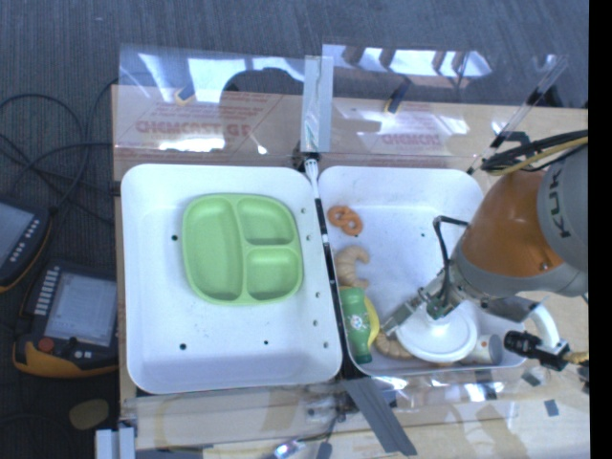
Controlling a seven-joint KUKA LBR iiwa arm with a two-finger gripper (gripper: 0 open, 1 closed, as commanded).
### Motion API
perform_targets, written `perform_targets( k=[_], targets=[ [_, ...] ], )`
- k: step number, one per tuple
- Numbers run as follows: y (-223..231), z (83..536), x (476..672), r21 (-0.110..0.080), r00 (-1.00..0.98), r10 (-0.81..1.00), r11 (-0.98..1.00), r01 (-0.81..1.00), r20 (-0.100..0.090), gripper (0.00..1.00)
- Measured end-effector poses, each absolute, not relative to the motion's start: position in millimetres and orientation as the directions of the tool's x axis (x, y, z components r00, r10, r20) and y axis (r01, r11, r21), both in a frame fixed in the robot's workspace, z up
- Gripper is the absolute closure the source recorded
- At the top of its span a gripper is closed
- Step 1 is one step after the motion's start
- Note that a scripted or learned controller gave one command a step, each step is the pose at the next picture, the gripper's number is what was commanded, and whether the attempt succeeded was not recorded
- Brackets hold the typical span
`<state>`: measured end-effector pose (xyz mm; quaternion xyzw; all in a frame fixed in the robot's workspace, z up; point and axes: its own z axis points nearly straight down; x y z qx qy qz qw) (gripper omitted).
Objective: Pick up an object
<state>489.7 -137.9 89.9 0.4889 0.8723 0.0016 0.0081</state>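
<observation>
You've got two white bins side by side on the desk [143, 127]. Use the green divided plate [242, 248] as your landmark: it lies flat in the left bin [153, 352], three compartments, nothing in them.

Right of the plate, across the divider, is the right bin [402, 185] w/ all the loose items. Closest to the plate's upper right corner is a small orange pretzel-shaped piece [345, 220]. Just below that, a tan croissant-like piece [350, 264]. Lower still, near the plate's lower right corner, a green bottle w/ a white label [356, 321] lies on its side along the divider wall. Further right of the bottle is a white bowl or round dish [438, 338], w/ a bit of tan food [389, 346] showing between bottle and dish.

The arm [521, 237] comes in from the far side, well right of the plate, orange band over the right bin. The end effector [438, 306] sits low at the top edge of the white dish, apparently touching or just above it. Can't tell how far the fingers are spread or whether anything is gripped; the wrist hides them.

Left of the plate, outside the bins, a tablet-type controller [72, 316] and black cables [38, 156] lie on the grey carpet [287, 8].
</observation>
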Motion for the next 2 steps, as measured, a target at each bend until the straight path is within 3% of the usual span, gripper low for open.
perform_targets(
  k=[1, 2],
  targets=[
    [-135, 89, 587.9, 0.010, -0.522, 0.853, 0.522, 0.853, -0.010, 0.00],
    [-107, 90, 558.3, 0.007, -0.724, 0.689, 0.725, 0.689, -0.014, 0.00]
  ],
)
